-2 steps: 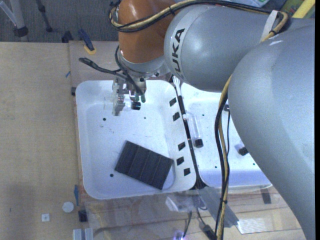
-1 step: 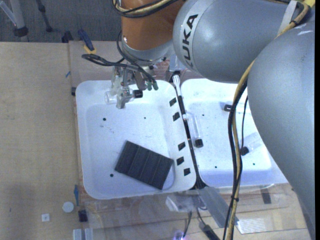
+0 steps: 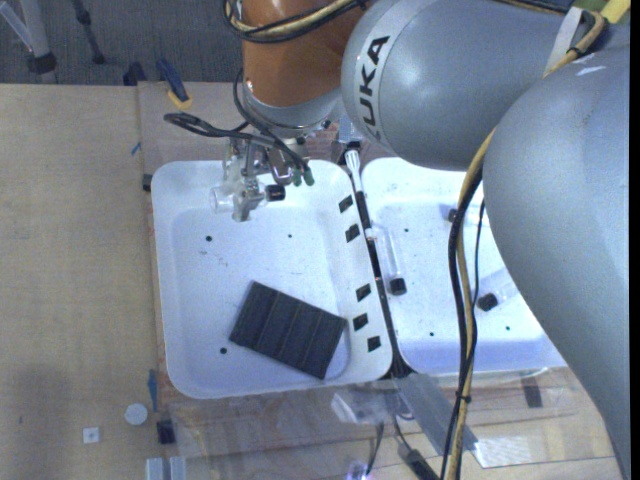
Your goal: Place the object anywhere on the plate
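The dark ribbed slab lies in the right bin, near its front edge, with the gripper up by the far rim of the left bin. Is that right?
Not quite: the camera view shows the dark ribbed slab in the left bin, not the right one. It does lie near the front edge, and the gripper is by the left bin's far rim.

Two white bins side by side: left bin [image 3: 180, 268], right bin [image 3: 430, 338]. Pale wooden counter [image 3: 70, 268]. Small round disc [image 3: 135, 414] near front-left bin corner.

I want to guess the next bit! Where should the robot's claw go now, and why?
Probably toward the near side of the left bin and down: the gripper hangs over the far end, while the dark ridged slab lies flat near the front.
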`<state>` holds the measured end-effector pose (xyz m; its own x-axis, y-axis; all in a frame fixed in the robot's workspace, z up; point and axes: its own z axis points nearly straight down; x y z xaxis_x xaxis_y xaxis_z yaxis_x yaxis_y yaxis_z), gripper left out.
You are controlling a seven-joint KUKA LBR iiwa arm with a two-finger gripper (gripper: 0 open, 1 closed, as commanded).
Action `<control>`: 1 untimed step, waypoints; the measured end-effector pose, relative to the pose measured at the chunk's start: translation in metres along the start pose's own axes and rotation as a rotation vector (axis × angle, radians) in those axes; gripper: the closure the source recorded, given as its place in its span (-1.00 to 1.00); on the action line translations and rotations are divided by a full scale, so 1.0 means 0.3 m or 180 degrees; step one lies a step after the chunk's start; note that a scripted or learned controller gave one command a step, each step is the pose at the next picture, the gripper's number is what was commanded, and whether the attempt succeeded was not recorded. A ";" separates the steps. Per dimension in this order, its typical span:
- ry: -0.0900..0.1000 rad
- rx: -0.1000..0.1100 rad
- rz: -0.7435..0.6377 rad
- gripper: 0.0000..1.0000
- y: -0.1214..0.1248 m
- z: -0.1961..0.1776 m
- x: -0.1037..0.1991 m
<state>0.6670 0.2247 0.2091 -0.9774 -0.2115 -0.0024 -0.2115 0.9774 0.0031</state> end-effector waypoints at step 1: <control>0.0005 0.0009 0.1355 1.00 -0.001 0.233 0.001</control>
